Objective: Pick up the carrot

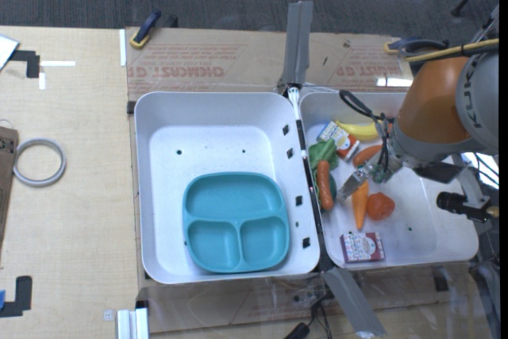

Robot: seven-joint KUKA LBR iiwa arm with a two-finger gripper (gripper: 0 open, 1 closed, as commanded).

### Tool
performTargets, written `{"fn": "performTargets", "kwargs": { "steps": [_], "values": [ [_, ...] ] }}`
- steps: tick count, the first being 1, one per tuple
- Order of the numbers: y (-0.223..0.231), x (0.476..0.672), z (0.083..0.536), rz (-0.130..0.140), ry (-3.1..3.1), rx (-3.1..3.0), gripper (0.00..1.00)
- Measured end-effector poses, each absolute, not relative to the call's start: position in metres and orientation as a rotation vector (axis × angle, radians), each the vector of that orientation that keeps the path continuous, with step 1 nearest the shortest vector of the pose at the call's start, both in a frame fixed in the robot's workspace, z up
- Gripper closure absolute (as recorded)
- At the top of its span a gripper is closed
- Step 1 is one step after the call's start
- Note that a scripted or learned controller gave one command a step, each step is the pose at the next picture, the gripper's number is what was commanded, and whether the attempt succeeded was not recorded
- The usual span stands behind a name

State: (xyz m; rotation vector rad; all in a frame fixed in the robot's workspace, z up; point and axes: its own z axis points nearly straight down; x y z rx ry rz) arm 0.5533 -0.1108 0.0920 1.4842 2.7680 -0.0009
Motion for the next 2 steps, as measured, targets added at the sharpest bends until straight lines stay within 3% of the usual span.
{"fn": "performTargets", "kwargs": {
  "steps": [1,2],
  "values": [
    [-0.111,0.554,0.101,0.0,2.764,1.488,1.0],
    [-0.065,0.624,0.192,-0.002,2.558,1.821,1.0]
  ]
}}
